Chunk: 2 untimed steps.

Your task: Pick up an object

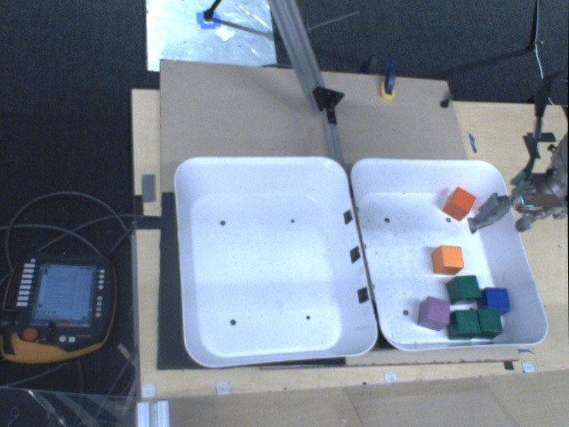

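The right bin (391,194) holds several small blocks. An orange cube (459,203) lies near its far right side and a second orange cube (448,259) sits below it. Lower down cluster a dark green block (462,288), a blue block (494,300), a purple block (434,313) and two more green blocks (474,324). My gripper (503,221) hangs over the bin's right rim, just right of the upper orange cube. It is open, with one grey finger (487,212) pointing toward that cube and nothing between the fingers.
The left bin (191,238) sits beside the right one on a brown board. A slanted metal pole (302,47) crosses the back. A teach pendant (58,305) with cables lies on the floor at the left.
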### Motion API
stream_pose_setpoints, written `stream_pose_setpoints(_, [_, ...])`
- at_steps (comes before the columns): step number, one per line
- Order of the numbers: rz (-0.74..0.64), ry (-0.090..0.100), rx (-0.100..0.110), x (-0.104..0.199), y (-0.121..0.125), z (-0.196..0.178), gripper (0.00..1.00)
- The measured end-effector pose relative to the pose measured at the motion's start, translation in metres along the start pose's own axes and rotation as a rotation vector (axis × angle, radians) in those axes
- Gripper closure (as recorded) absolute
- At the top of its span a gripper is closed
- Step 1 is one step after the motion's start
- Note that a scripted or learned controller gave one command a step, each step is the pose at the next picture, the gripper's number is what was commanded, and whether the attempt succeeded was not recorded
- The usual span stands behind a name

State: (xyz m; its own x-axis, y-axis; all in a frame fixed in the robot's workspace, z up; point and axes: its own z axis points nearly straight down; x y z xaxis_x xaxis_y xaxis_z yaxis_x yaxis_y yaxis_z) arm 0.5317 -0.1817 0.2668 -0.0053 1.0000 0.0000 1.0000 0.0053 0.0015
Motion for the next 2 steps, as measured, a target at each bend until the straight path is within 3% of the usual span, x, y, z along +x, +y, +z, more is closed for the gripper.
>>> stream_pose_setpoints(1, [0.001, 0.0, -0.001, 0.0, 0.0, 0.0, 0.0])
stream_pose_setpoints(2, [0.003, 0.001, 0.005, 0.004, 0.0, 0.062, 0.0])
